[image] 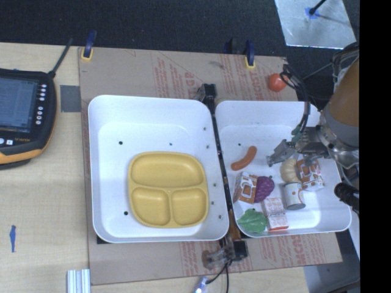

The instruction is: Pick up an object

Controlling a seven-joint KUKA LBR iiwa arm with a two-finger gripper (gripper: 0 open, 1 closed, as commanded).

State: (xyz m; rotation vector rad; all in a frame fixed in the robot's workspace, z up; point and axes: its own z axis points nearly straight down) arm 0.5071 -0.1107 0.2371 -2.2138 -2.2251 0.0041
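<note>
One arm point(342, 102) (cropped) overlaps the right bin point(244, 118).

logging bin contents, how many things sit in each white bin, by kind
Left bin:
yellow divided plate: 1
Right bin:
sausage: 1
printed packets: 3
purple item: 1
green item: 1
can: 1
pale round item: 1
Total: 9

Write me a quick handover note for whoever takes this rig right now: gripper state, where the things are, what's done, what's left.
Gripper: over the right bin, above its upper middle, nothing visibly between the fingers.
Right bin holds a sausage, purple item, can, green item, small red box and a pale round item.
Left bin holds the yellow divided tray.
Done: no pick yet.
Left: grasp and lift one object.
</note>
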